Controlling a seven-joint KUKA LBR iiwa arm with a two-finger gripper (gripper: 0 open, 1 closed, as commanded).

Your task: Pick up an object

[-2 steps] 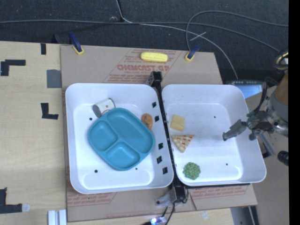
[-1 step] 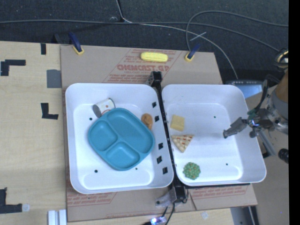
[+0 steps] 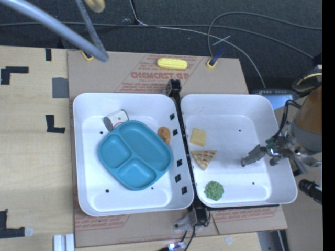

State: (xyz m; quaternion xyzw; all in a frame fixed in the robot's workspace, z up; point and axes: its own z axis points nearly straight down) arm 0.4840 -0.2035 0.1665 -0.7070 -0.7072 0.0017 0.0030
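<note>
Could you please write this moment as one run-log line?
phase: approach | claw: over right white bin, holding nothing | nearest: tan triangular waffle piece, green broccoli toy

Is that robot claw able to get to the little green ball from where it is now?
Probably yes. The gripper hangs over the same right bin, and bare white floor lies between it and the green ball.

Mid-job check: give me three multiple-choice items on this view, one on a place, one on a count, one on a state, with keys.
1. Where does the blue tray lie?
A. left bin
B. right bin
C. on the cardboard

2. How many items lie in the right bin?
A. one
B. three
C. five

3. How is the gripper?
A. clamped on the green ball
B. over the right bin, holding nothing
C. over the blue tray

Answers: A, it fills the left bin; B, yellow block, wedge, green ball; B, nothing sits at the jaws.
</note>
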